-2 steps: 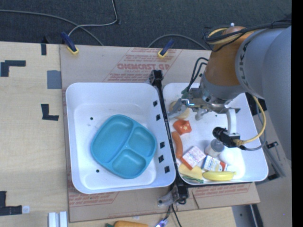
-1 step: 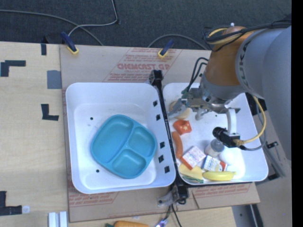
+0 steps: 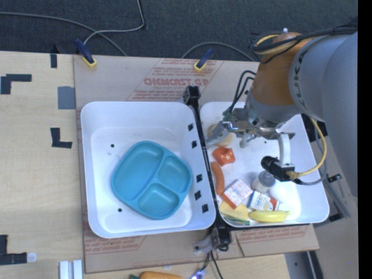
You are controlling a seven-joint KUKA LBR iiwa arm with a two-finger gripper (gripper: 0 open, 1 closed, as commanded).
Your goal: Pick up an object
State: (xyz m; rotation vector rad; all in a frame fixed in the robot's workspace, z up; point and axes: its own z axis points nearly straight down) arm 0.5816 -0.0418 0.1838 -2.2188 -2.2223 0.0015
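Note:
My gripper (image 3: 231,135) is low in the upper left part of the right bin (image 3: 307,156), under the orange band of the arm. Its fingers (image 3: 214,132) stand apart, so it is open. A pale yellowish item (image 3: 228,138) shows between them, and I cannot tell whether they touch it. Just below lies a red-orange pepper (image 3: 224,154), with an orange carrot (image 3: 218,178) under it along the bin's left wall. Toward the front lie a white and red box (image 3: 237,193), a small carton (image 3: 260,201), a banana (image 3: 268,216) and a grey bottle (image 3: 265,181).
The left bin (image 3: 99,127) holds a blue divided plate (image 3: 152,179). A black divider (image 3: 199,150) runs between the bins. A black and yellow cable (image 3: 302,176) loops over the right bin's right side. The arm's bulk covers the bin's far right corner.

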